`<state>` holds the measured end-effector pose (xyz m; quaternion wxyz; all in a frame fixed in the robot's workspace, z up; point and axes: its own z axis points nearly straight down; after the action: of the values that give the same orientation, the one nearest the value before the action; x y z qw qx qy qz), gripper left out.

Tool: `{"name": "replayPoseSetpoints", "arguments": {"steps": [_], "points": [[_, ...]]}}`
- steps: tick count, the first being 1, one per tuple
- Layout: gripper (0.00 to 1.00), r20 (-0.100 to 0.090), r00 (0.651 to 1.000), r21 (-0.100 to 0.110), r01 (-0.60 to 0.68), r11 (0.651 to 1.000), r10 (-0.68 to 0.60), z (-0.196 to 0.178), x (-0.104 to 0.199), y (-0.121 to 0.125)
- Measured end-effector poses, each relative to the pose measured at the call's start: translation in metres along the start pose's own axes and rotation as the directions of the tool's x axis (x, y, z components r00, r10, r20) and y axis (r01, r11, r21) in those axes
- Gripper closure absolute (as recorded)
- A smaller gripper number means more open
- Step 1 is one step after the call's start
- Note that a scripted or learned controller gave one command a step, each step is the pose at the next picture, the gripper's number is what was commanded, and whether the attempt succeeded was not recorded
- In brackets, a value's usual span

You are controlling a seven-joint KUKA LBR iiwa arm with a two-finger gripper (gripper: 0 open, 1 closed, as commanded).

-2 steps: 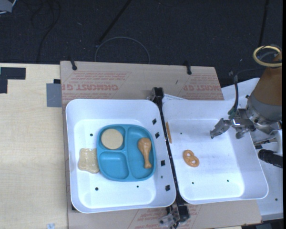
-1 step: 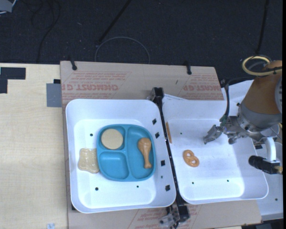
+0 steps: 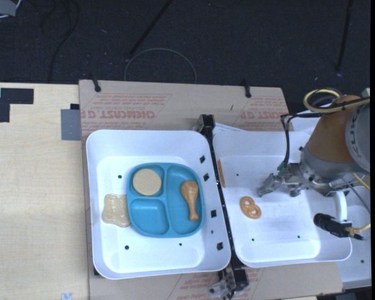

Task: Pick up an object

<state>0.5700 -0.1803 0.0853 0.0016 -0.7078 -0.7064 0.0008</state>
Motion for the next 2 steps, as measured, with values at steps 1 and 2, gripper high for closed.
{"name": "replayPoseSetpoints", "arguments": {"steps": [1, 2], "points": [[1.0, 0.0, 1.0, 0.0, -0.003, 1.0, 0.003, -0.012, -0.001, 0.0], [1.0, 0.002, 1.0, -0.006, 0.003, 1.0, -0.003, -0.073, -0.006, 0.006]]}}
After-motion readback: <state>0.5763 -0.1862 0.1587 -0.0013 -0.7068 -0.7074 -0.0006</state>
